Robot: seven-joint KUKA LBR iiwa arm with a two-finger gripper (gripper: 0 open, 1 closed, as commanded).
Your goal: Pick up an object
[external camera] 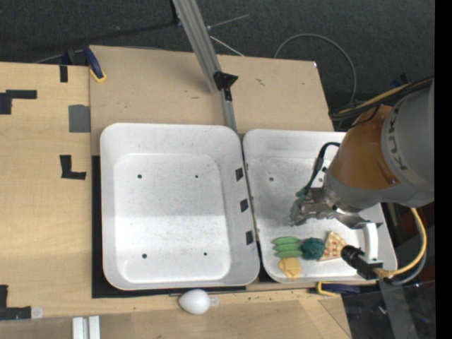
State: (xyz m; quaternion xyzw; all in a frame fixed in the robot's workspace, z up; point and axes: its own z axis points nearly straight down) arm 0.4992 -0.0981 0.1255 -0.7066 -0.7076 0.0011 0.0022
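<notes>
My gripper (302, 212) hangs low over the middle of the right bin (279, 157), reaching in from the right under the orange wrist band. Just below it, along the bin's near edge, lie a green pod-shaped toy (286, 245), a dark green leafy toy (312, 248), a pale yellow piece (289, 266) and a pizza-slice toy (332, 246). The gripper stands a little above and apart from these objects, and nothing shows between its fingers.
The left bin (169, 203) sits beside the right one, with black clips on the shared rim. A white egg-shaped object (194, 301) lies on the bench in front of the left bin. A grey metal pole (205, 44) slants in from the back.
</notes>
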